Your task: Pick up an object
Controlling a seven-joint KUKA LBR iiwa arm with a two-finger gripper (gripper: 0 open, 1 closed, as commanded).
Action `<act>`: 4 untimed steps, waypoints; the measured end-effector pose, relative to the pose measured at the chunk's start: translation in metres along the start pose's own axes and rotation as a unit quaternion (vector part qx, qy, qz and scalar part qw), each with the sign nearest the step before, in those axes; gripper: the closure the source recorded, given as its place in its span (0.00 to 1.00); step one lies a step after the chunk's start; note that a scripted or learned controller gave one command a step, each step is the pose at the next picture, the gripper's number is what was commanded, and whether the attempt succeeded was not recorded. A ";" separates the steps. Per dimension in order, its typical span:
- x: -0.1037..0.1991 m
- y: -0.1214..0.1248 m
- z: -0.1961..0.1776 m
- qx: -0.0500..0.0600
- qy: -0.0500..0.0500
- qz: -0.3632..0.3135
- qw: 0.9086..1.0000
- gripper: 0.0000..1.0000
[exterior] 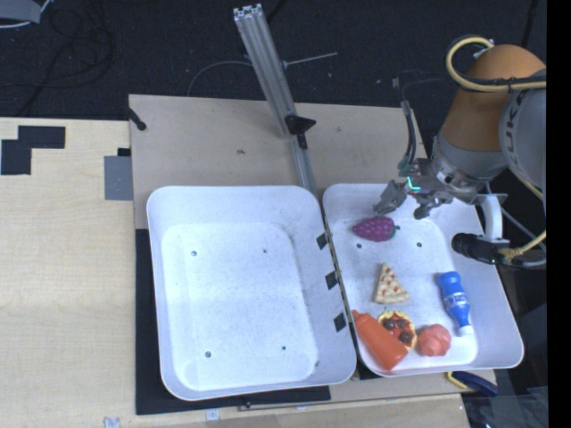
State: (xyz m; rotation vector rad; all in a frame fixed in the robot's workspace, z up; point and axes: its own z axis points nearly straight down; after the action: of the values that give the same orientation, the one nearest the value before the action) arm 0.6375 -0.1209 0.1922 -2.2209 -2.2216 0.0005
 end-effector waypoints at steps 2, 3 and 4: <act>0.008 -0.001 0.060 0.003 0.000 0.000 1.000 0.00; 0.009 -0.002 0.103 0.002 0.000 0.000 1.000 0.00; 0.008 -0.001 0.091 0.000 0.000 0.000 1.000 1.00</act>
State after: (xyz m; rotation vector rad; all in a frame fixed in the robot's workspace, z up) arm 0.6366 -0.1128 0.1013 -2.2217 -2.2211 0.0004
